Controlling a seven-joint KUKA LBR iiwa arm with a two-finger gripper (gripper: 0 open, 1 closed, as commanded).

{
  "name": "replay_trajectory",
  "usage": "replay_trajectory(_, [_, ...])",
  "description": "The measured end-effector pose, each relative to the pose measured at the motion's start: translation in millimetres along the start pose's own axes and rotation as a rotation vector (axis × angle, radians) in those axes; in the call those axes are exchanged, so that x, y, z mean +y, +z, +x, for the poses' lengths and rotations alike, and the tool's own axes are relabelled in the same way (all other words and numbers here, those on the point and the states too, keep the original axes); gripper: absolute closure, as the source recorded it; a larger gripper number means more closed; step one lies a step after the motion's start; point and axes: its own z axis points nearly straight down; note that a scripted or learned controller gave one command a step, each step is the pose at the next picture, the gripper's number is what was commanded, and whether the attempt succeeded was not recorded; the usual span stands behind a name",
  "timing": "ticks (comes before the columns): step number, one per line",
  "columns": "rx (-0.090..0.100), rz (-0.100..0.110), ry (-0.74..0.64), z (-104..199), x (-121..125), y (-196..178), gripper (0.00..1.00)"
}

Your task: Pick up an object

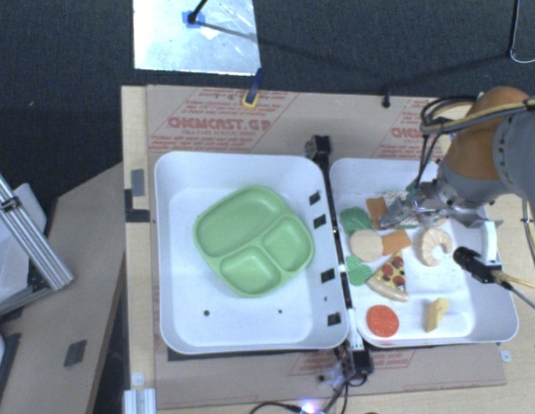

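Bench, two white bins side by side.

Left bin (177,231), centre-left of frame: one green plate (254,240) with three compartments, lying flat, well apart from the arm.

Right bin (500,317), centre-right of frame: a crowded lot of toy food.
- Brown cracker (381,207), upper part of the bin, at the gripper's tip.
- Green leaf (355,220), just left of the cracker.
- Round pale biscuit (366,245), below the leaf, touching an orange slab (397,241).
- Shrimp (435,246), right of the slab.
- Second green piece (357,271), beside the divider.
- Pizza slice (389,279), lower middle.
- Red disc (382,321), lower left of the bin.
- Yellow wedge (436,313), lower right, standing apart.

Arm: enters from the right edge, orange band at upper right. Gripper (395,214) is low over the upper part of the right bin, tip among the cracker and slab. Whether its fingers are wide or narrow cannot be told; nothing is visibly between them.

Likely target, by judgement: the cracker or the slab beneath the tip.

Risks, by judgement:
- Flat, thin pieces lie flush on the bin floor; fingers may close above them and come up bare.
- Neighbours touch; a closing finger may shove the biscuit or leaf aside, or pinch two items.
- The cable and black fitting (475,264) trailing over the shrimp could drag it on lift.
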Motion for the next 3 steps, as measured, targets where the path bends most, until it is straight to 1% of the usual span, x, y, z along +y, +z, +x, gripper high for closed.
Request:
replay_trajectory(1, [0.000, -0.004, 0.000, -0.3, 1.1, -12.7, 1.00])
replay_trajectory(2, [-0.001, -0.004, -0.002, -2.2, 3.6, -56.4, 1.00])
replay_trajectory(3, [0.000, -0.004, 0.001, -3.8, -3.3, -104.5, 1.00])
